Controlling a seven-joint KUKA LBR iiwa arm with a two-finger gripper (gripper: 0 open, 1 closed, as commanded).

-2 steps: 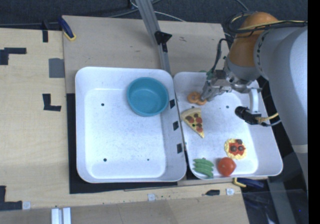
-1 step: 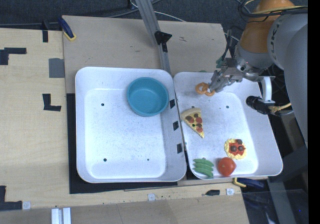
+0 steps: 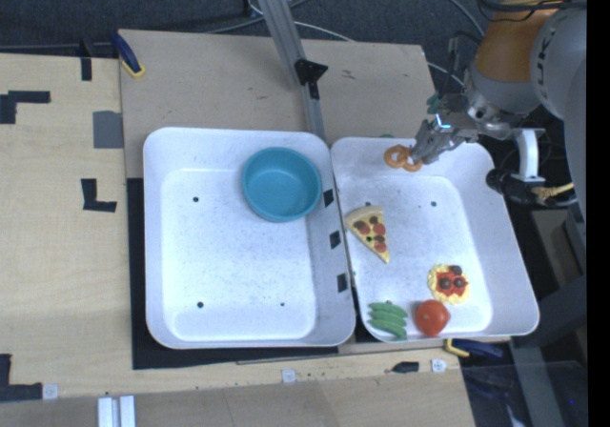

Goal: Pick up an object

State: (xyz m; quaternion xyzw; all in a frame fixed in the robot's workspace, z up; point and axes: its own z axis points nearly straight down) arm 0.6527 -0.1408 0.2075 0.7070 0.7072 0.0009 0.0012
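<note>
Bins: 2, left bin (image 3: 172, 254) w/ 1 blue bowl (image 3: 281, 184).
Right bin (image 3: 496, 254): 1 pretzel (image 3: 401, 159), 1 pizza slice (image 3: 370, 232), 1 tart (image 3: 448, 283), 1 tomato (image 3: 432, 317), 1 green pod bunch (image 3: 387, 317).
Gripper (image 3: 425, 151): at pretzel, far end of right bin; grip can't tell.

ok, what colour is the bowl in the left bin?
Blue, a teal-ish shade. The bowl shows plainly in the camera view, at the bin's far edge.

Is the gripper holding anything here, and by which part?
Cannot be told: the gripper sits at the pretzel in the right bin, but the contact is unclear.
</note>
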